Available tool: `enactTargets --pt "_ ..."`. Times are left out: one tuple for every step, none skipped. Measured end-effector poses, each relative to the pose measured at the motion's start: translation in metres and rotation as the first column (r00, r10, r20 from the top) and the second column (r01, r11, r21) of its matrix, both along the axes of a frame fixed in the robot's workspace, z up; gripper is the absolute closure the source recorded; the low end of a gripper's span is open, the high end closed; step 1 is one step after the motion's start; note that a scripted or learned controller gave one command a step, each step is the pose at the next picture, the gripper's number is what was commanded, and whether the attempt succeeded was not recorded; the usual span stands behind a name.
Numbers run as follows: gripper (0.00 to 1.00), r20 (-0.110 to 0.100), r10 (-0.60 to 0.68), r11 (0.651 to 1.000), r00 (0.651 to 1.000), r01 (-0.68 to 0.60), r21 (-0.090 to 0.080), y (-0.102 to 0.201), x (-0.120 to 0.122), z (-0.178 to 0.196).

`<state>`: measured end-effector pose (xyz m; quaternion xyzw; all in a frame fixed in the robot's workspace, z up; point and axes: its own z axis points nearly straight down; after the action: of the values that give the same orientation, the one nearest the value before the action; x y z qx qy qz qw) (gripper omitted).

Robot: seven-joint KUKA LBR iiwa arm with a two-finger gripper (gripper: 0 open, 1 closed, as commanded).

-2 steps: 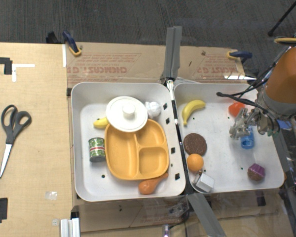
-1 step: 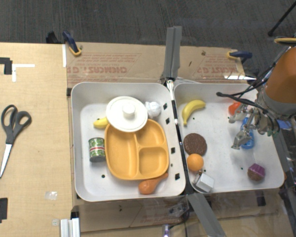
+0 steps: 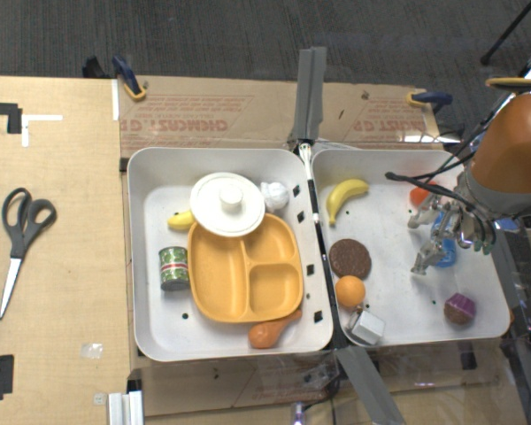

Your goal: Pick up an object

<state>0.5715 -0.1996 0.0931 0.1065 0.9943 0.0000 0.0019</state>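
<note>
Nearest us, at the front edge of the right bin [image 3: 398,330], we see a small grey-white block [image 3: 366,327] whose shape we cannot make out, with an orange ball [image 3: 350,290] just behind it and a purple object [image 3: 460,308] off toward the right wall. In the left bin [image 3: 142,264], an orange-brown item [image 3: 267,333] is partly tucked under the front rim of a yellow divided tray [image 3: 248,277]. A green can [image 3: 173,267] lies beside the tray.

Farther back, a brown disc [image 3: 350,258] sits in the right bin, and the gripper [image 3: 434,237] hangs above the bin floor, with something blue at its fingers; we cannot tell whether they are open or closed. A red-orange thing [image 3: 419,197] is half hidden behind the cables.

A white lid [image 3: 227,204] overlaps the tray's back edge and covers most of a yellow piece [image 3: 181,220]. A crumpled white item [image 3: 275,194] lies beside it. A banana [image 3: 345,196] lies at the back of the right bin.

The bins rest on cardboard [image 3: 212,118] clamped at the corners. Scissors [image 3: 19,237] lie on the wooden bench [image 3: 53,326] to the left, and dark carpet [image 3: 203,16] lies beyond.
</note>
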Motion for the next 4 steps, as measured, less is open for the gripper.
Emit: enactTargets --pt "1.0 0.005 0.003 1.0 1.0 -0.003 -0.002 0.0 0.002 0.01" --pt "1.0 -0.002 -0.133 0.991 0.991 0.133 0.001 0.021 -0.078 -0.001" --pt "0.0 -0.002 -0.133 0.991 0.991 0.133 0.0 0.021 -0.078 -0.001" --pt "0.0 0.0 -0.025 1.0 1.0 0.025 0.001 0.095 -0.019 -0.001"
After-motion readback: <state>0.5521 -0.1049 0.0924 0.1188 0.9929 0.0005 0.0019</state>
